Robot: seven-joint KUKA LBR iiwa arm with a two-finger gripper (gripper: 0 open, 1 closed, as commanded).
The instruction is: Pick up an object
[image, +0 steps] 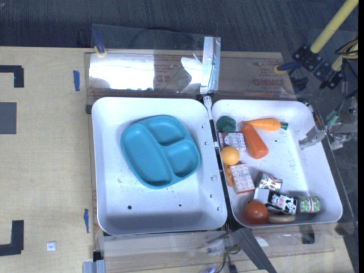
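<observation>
Gripper (318,134) hovers at right bin's (318,175) right rim, clear of clutter; pincer state can't tell; carrot (266,124) unpicked.

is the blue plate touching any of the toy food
Apart. The camera view shows the blue plate alone in the left bin, while the toy food, such as the carrot, lies in the right bin beyond the divider.

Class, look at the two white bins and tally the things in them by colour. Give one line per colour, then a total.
Blue: 1, the divided plate
Orange: 3, carrot, orange cone-shaped piece, small orange ball
Red: 1, tomato
Dark green: 1, round piece
Printed, mixed colours: 5, small cartons and cans, such as the black-and-white carton and green can
Total: 11
</observation>
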